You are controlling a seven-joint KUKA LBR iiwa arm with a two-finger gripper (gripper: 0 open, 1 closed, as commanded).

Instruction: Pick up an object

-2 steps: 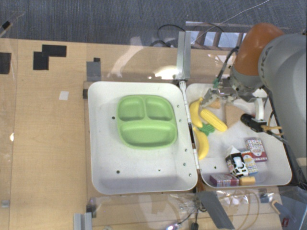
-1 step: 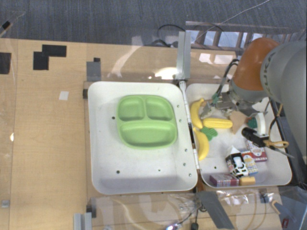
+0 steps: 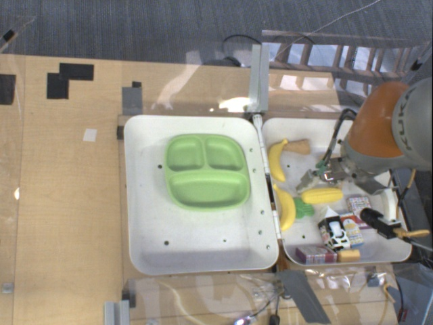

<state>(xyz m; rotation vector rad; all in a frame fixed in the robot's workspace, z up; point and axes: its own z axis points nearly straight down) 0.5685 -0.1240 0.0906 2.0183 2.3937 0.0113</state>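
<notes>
The right bin [image 3: 295, 250] holds the loose objects. A yellow banana [image 3: 277, 160] lies along its left wall, and a second banana [image 3: 287, 211] with a green end lies below it. Between them and the arm lies a short yellow piece [image 3: 322, 196]. My gripper [image 3: 316, 177] hangs low over the middle of this bin, just above and left of the short yellow piece. Nothing is visibly held in it. A tan piece [image 3: 300, 146] rests near the bin's far edge.
A green divided plate [image 3: 206, 170] lies in the left bin [image 3: 145, 246]. Near the right bin's front edge are a black-and-white box [image 3: 333, 233], a colourful packet [image 3: 356, 212] and a purple box [image 3: 313, 254]. A metal post [image 3: 256, 80] stands behind the bins.
</notes>
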